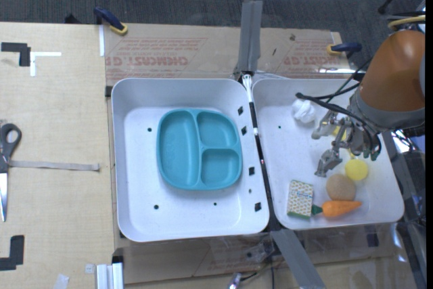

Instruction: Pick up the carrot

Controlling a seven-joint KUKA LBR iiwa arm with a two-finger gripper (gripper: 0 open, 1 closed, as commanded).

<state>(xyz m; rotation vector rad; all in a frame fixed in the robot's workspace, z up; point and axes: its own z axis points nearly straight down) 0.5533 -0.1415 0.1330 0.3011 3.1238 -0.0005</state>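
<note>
Camera view: small orange toy carrot [340,208] with green stub lies at right bin's [277,145] front edge, touching a tan round ball [341,187]. Likely light, rigid, slick plastic — grasp mid-body, across the taper. Gripper [330,158] hovers above-left (jaw state: cannot tell, cables clutter it).

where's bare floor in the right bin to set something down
Free: the right bin floor between the divider wall and the white wad, down to the snack packet. Crowded: near right corner, where carrot, potato, lemon and claw cluster.
</note>
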